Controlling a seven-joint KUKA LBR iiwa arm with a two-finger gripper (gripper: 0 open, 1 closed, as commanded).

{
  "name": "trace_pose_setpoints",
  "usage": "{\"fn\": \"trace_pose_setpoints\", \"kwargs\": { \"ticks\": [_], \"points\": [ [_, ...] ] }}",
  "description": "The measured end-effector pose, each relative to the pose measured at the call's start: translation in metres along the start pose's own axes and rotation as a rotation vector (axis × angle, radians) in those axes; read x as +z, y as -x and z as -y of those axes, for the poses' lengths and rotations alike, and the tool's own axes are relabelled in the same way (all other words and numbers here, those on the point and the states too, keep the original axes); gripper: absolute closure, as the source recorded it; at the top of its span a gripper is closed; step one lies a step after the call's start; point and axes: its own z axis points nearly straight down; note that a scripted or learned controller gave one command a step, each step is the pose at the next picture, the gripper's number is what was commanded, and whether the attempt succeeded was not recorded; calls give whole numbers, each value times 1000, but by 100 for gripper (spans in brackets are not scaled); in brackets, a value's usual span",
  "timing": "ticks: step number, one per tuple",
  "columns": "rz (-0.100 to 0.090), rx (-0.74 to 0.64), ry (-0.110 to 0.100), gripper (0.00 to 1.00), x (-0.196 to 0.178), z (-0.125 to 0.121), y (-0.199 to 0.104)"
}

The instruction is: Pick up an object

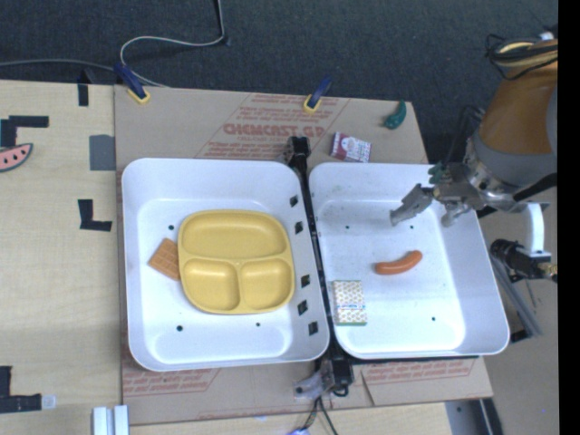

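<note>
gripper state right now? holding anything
gripper: open, holding nothing, above the right bin, up and right of the sausage.

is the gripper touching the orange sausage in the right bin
Apart. The camera view shows bare white bin floor between the gripper and the sausage, which lies below it in the picture.

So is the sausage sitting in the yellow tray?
No, the sausage lies on the floor of the right bin, while the yellow tray is in the left bin.
</note>
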Motion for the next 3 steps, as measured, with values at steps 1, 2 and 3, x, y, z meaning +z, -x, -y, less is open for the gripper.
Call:
{"fn": "trace_pose_setpoints", "kwargs": {
  "ticks": [1, 2, 3],
  "points": [
    [0, 0, -2, 0, 129, -54, 20],
    [3, 1, 4, 0, 147, -29, -5],
    [4, 1, 6, 0, 147, -28, -8]
  ]
}}
